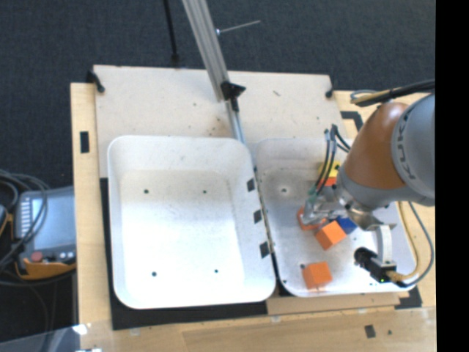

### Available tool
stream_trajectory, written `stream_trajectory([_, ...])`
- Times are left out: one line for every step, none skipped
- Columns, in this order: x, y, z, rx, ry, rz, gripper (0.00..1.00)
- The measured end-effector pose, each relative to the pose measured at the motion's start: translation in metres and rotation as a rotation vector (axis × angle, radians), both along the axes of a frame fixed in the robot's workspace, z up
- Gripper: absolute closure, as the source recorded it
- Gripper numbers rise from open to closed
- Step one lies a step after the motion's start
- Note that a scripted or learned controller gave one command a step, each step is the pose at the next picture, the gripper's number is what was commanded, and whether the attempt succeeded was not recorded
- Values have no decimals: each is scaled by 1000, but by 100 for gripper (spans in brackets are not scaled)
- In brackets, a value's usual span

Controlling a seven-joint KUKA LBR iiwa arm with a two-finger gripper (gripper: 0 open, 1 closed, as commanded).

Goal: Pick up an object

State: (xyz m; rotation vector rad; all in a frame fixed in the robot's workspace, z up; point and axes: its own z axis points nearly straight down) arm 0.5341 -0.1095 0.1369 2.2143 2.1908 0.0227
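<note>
Orange blocks [317, 275], white bins [183, 218], grey/orange arm [388, 152]

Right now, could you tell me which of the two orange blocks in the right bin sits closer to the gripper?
The upper orange block, tilted right beside the gripper. The other orange block lies apart, nearer the right bin's front edge.

No legible text, labels, brand marks or numbers appear on any surface. The handheld control unit [40, 229] at left shows a screen too blurred to read.
</note>
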Motion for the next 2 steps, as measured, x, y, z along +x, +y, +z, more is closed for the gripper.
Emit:
stream_trajectory([10,5,56,7,22,15,100])
stream_trajectory([12,4,91,8,23,16,100])
